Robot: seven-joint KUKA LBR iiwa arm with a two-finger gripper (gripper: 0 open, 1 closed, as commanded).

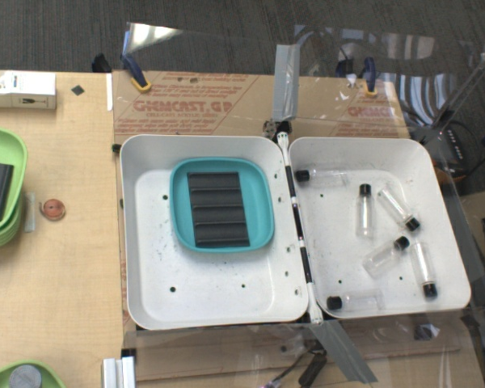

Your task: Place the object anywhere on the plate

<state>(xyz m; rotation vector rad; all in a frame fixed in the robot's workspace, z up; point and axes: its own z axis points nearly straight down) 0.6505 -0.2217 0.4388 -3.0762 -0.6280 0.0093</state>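
Clear glass vials with black caps, six or so, lie scattered in the shallow white bin (pixel 436 217) at the right of the frame; any one of them may serve as the object. One lies along the upper left of that bin (pixel 323 175), one stands roughly vertical in the frame near the middle (pixel 364 208), one slants beside it toward the right (pixel 398 209), one lies tilted lower down (pixel 385 255), one rests near the right wall (pixel 424 267), and one lies along the lower edge (pixel 354 302).

The teal square plastic plate with a ribbed black insert (pixel 222 204) sits in the upper middle of the other white bin (pixel 145 289), left of centre in the frame. No vial is on it, so I judge the task not yet begun.

As to my claw, I cannot tell whether it is spread or pressed together.

Hazards, as judged from this layout:
- Vials are smooth, round and transparent; they will probably roll or squirt sideways if my claw closes off their axis.
- Two middle vials lie close together, and the tilted one lies close to the vial at the right wall; a descent between them may knock a neighbour.
- Vials at the upper and lower edges lie near the walls, leaving little room for one finger.
- A release onto the ribbed insert may let a vial roll along the grooves, or off the plate if dropped near its rim.
- The raised ridge between the bins (pixel 295 217) could catch a low carry.

Green dishes (pixel 8 160) rest on the wooden surface (pixel 65 297) at far left, away from the work.
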